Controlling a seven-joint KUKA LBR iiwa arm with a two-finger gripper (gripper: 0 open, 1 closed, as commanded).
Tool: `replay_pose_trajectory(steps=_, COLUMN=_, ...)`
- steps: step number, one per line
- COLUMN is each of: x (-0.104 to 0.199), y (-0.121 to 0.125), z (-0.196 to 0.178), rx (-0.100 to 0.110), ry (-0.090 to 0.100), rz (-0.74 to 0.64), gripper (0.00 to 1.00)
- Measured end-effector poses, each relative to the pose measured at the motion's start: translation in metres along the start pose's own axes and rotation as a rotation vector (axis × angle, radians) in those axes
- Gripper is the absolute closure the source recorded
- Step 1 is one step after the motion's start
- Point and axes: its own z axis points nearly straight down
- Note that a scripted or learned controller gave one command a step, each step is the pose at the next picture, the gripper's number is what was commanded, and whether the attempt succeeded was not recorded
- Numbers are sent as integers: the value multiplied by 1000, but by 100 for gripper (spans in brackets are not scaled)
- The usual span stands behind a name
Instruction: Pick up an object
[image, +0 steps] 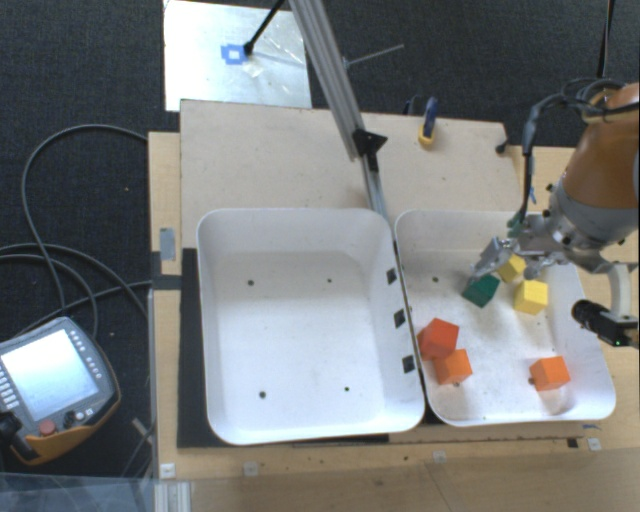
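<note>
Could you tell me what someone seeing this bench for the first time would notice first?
Probably the bright blocks scattered in the right bin: a red block and an orange block near its left wall, another orange block at the front right, a green block and a yellow block further back. The gripper hangs right over the green and yellow ones, beside the left bin.
</note>
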Motion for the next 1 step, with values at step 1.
replay_pose_trajectory(steps=1, x=-27, y=73, z=-90, rx=-14, ry=-6, rz=-4, gripper=0)
